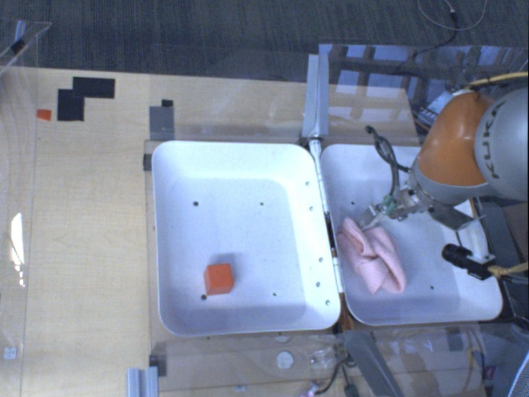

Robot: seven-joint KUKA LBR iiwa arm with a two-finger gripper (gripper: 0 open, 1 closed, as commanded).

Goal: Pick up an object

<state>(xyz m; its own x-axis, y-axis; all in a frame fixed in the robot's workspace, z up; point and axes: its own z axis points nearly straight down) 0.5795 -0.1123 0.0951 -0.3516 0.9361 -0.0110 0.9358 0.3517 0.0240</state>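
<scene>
A crumpled pink cloth (374, 255) lies in the right bin (430, 304), close to its left wall. An orange cube (219, 279) sits in the left bin (248, 172), toward its front left. My gripper (385, 211) hangs low over the right bin, just above the upper edge of the pink cloth. The arm's orange band and grey wrist cover the bin's upper right part. Nothing shows as held.
A metal divider rail (327, 222) runs between the two bins. Black tape marks (81, 96) and a small orange patch (43, 115) lie on the wooden bench at the far left. A metal bracket (162, 122) stands behind the left bin.
</scene>
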